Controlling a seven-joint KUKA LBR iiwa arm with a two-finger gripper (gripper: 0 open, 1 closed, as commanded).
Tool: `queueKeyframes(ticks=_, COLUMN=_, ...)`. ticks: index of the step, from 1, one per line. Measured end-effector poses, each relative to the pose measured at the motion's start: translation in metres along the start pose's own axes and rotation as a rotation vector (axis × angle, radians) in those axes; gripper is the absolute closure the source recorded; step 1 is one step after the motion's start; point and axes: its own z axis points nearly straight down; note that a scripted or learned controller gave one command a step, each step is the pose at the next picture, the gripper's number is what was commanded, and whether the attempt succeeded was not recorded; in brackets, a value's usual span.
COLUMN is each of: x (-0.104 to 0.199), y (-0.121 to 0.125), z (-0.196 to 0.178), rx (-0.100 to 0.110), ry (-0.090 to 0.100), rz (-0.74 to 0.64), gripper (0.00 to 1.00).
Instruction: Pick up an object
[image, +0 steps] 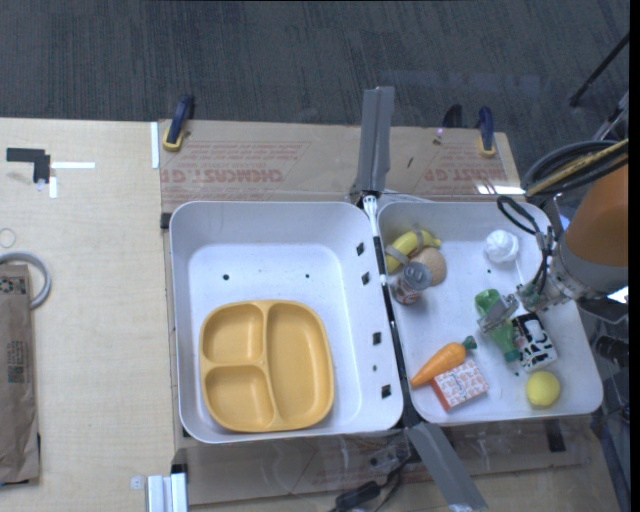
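Observation:
My gripper (503, 320) reaches into the right bin (470, 225) from the right, low over its middle-right part. It sits on or right against a green object (487, 301); whether it grips it is hidden. Close by lie a black-and-white item (537, 343), an orange carrot (440, 362), a red box (460, 385) and a yellow lemon (543, 389). Farther back are a yellow toy (412, 243), a brown ball (428, 267), a small can (407, 288) and a white object (500, 245).
The left bin (200, 240) holds a yellow divided plate (267, 363). A grey divider post (376, 140) stands between the bins at the back. Cables (560, 165) and the arm's orange band (608, 215) crowd the right edge. A brown bag (15, 360) lies far left.

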Motion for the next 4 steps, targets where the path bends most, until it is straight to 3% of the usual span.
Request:
queueKeyframes(ticks=1, x=0.0, y=0.0, z=0.0, rx=0.0, ry=0.0, rz=0.0, gripper=0.0)
queueKeyframes(ticks=2, x=0.004, y=0.05, z=-0.001, rx=-0.003, ry=-0.003, rz=-0.3, gripper=0.0)
queueKeyframes(ticks=3, x=0.003, y=0.05, z=-0.012, rx=-0.007, ry=-0.007, rz=-0.296, gripper=1.0)
queueKeyframes(ticks=4, x=0.047, y=0.08, z=-0.094, rx=-0.003, ry=-0.003, rz=-0.317, gripper=1.0)
